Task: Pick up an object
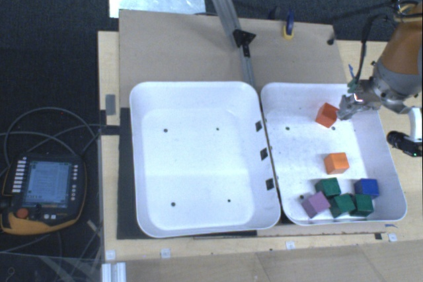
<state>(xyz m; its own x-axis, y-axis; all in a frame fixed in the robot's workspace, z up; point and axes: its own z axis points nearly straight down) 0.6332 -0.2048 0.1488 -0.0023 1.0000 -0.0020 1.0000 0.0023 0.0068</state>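
Here, orange-red cube (326,115), tilted, touching jaws (345,109).

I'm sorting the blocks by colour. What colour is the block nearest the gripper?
Orange, seen in the camera view: the block sits just left of the gripper.

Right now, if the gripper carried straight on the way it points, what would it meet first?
Probably the upper orange block: the gripper points left, its tip right beside that block in the right bin. Height is hard to judge.

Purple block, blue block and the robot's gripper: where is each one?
purple block (315,203): camera view, its top face.
blue block (367,187): camera view, its top face.
gripper (346,109): camera view, at its fingertips, beside an orange block (326,115).
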